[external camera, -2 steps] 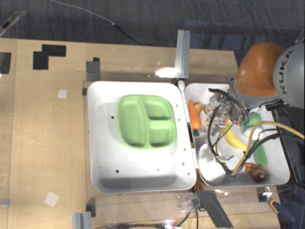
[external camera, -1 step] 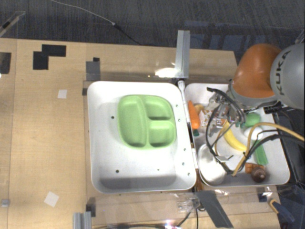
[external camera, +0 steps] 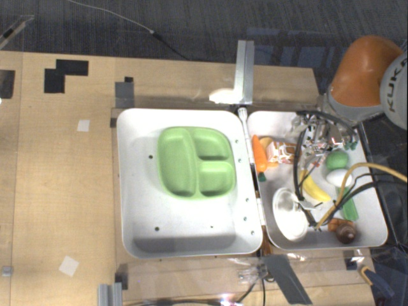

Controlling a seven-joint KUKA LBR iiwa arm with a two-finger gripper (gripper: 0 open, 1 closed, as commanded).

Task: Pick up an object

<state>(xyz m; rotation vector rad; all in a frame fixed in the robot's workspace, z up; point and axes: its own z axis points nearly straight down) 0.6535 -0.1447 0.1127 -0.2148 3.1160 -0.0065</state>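
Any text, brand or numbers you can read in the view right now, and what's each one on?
"KU": grey lettering on the arm's white housing, cut off by the frame edge.
Orange packet in the right bin: print too blurred to read.
Nothing else legible.

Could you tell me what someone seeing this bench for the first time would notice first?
Most likely the big green divided tray, lying alone in the middle of the left bin. Next, the arm's orange band at upper right, above the cluttered right bin, where the gripper hangs among a banana, a white cup and an orange item.
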